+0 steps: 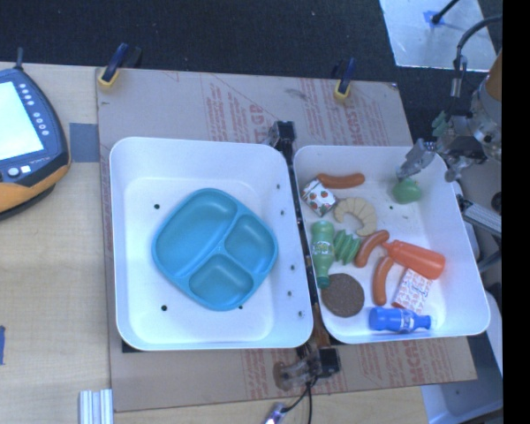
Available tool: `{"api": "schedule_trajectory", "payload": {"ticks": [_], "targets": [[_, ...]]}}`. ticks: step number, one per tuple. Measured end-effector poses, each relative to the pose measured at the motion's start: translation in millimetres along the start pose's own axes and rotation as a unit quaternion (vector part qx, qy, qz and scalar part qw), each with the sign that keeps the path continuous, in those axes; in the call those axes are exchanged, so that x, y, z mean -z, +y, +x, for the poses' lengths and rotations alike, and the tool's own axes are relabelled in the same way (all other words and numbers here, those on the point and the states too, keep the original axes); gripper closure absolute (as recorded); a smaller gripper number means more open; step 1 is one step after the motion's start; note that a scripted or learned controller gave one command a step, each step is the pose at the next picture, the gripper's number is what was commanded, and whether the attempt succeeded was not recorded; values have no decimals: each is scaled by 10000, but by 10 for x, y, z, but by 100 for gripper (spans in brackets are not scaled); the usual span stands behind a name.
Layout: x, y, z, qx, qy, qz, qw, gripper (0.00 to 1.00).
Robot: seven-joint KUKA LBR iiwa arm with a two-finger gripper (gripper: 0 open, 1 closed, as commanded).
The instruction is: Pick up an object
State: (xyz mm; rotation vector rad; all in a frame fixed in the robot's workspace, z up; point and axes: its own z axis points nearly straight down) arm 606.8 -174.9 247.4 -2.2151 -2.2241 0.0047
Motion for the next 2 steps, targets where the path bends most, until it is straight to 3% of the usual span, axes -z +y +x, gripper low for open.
{"api": "schedule_trajectory", "payload": {"ticks": [1, 2], "targets": [[-1431, 340, 90, 18, 36, 23, 10000, 0], [-1554, 503, 526, 12, -4, 1, 10000, 0]]}}
